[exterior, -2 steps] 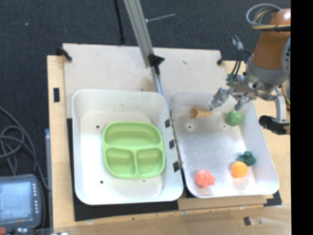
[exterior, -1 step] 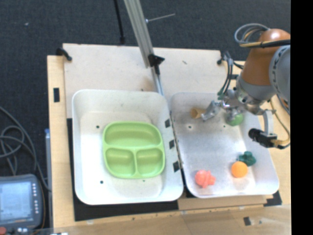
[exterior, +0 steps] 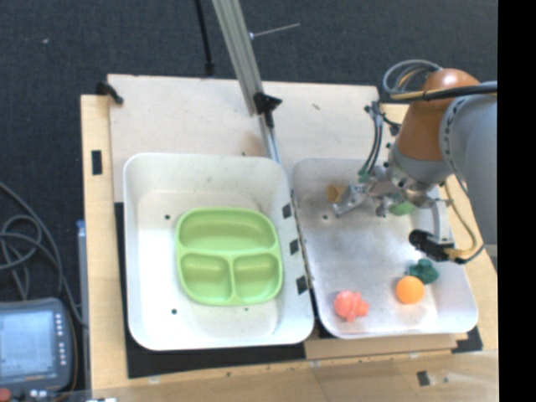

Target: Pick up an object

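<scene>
In the right bin (exterior: 452,312), an orange ball (exterior: 409,290) lies near the front right. A dark green object (exterior: 425,270) touches its upper right side. A pink-red lumpy object (exterior: 351,305) sits at the front middle. Close to the bin's back left is a small tan object (exterior: 335,193). My gripper (exterior: 366,201) hangs low over the back of this bin, just right of the tan object. A light green piece (exterior: 403,209) shows under the wrist, partly hidden.
The left bin (exterior: 142,224) holds a light green divided plate (exterior: 228,255). A slanted metal pole (exterior: 239,44) rises from behind the bins. The grey arm with its orange band (exterior: 431,115) covers the right bin's back right corner.
</scene>
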Robot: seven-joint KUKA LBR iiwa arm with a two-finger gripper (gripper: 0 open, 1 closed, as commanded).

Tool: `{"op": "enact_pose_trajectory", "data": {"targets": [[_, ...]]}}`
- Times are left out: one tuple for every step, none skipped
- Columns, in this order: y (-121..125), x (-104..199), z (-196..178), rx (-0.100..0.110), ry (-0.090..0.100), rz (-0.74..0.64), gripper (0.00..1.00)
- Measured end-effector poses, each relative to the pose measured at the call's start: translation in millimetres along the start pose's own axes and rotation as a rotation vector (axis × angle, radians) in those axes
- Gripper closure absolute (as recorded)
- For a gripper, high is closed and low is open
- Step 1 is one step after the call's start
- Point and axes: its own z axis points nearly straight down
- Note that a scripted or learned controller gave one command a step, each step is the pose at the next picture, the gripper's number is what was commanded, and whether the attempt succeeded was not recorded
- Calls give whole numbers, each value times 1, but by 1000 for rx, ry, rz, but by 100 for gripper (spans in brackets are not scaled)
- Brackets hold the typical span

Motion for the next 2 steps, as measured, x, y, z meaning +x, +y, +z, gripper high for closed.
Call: {"op": "enact_pose_trajectory", "data": {"targets": [[2, -2, -16, -9, -2, 2, 100], [2, -8, -80, -13, -2, 5, 100]]}}
